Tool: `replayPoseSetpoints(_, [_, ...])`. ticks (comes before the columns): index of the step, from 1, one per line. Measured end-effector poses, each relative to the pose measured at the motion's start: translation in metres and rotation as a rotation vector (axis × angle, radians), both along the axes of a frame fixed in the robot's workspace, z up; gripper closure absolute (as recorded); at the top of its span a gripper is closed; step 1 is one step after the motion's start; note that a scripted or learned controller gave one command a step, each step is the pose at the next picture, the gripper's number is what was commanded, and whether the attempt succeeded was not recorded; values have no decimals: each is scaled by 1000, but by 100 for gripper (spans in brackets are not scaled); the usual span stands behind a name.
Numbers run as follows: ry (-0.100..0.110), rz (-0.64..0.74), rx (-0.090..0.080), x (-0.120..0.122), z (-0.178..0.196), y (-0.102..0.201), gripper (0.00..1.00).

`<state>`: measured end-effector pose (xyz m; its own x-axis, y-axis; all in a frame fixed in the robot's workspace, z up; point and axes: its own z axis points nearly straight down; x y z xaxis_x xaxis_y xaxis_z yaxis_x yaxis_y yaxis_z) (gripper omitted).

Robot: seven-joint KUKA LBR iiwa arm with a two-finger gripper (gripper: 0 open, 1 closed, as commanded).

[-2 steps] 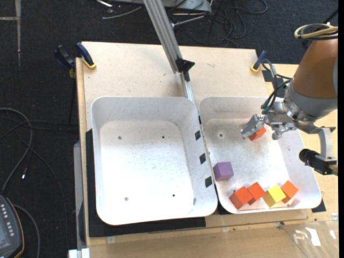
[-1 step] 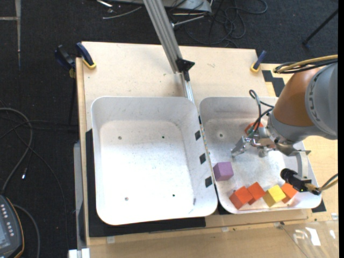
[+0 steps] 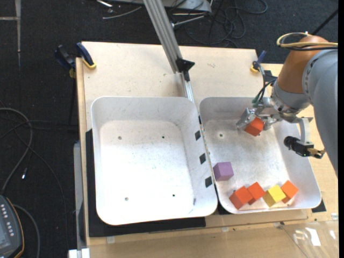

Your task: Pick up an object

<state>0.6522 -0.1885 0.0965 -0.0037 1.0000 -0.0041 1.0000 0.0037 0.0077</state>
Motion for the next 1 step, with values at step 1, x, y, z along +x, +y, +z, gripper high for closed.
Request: replayPoseSetpoints(1, [4,2,0,-2,10,1,100])
